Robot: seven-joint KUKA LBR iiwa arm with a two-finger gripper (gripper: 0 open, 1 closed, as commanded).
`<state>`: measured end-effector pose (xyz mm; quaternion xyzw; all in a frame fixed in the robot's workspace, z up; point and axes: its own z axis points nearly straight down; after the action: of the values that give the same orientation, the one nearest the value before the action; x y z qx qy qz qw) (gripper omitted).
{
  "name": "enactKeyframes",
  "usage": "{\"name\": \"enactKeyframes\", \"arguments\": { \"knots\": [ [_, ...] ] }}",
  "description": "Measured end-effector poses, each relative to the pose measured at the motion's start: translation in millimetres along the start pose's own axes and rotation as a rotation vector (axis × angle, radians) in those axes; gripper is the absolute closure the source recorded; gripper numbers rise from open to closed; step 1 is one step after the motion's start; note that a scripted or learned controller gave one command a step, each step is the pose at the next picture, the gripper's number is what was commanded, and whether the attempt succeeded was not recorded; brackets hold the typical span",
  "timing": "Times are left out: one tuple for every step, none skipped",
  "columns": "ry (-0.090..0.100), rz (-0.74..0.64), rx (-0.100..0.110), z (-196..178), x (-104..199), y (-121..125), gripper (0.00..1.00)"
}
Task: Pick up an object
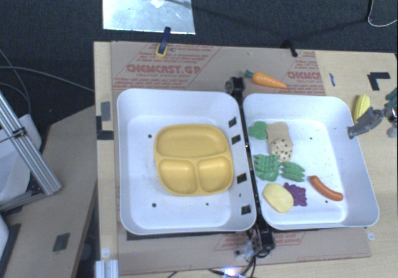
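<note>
The gripper (368,122) sits at the right bin's (348,208) right rim; whether it is apart or together I cannot tell. That bin holds seven toy foods, among them one orange sausage (326,188). The left bin (134,146) holds one yellow sectioned plate (194,158).

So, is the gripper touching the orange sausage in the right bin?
Apart. The camera view shows the gripper at the right bin's right rim, with bare white floor between it and the orange sausage.
</note>
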<state>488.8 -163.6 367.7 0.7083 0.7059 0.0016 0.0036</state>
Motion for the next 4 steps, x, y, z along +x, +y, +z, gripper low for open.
{"name": "enactKeyframes", "arguments": {
  "knots": [
    [-0.005, -0.007, -0.015, -177.7, -20.3, -1.0, 0.0],
    [0.006, -0.023, 0.003, -167.3, 118.8, 29.7, 0.0],
    [0.006, -0.019, 0.004, -168.1, 214.2, -1.6, 0.0],
    [0.006, -0.02, 0.006, -167.8, 327.9, -3.4, 0.0]
  ]
}}
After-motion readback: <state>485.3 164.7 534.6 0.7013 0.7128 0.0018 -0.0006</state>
